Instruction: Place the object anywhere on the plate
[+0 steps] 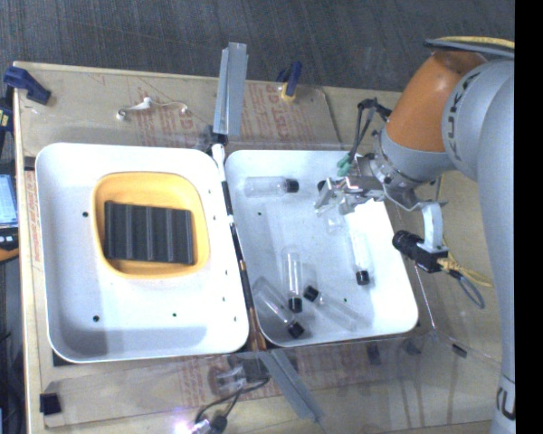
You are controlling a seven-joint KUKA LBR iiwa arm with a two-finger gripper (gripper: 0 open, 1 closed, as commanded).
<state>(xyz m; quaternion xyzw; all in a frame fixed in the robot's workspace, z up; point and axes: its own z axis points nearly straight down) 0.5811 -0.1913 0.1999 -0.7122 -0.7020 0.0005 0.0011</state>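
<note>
A yellow square plate [147, 186] with a dark ribbed block [149, 233] in its middle lies in the left bin [72, 315]. Several clear vials with black caps lie loose in the right bin [394, 310]: one at the top [268, 186], one by the right side [357, 250], others near the front [293, 277]. My gripper [337, 195] hangs over the upper right part of the right bin, just above the upper end of the right-hand vial. Nothing shows plainly in its grasp.
The grey arm with its orange band [425, 107] comes in over the right bin's far right corner. A metal bar [228, 89] stands behind the divide between the bins. Blue clamps [25, 84] and cables lie around the bench edges.
</note>
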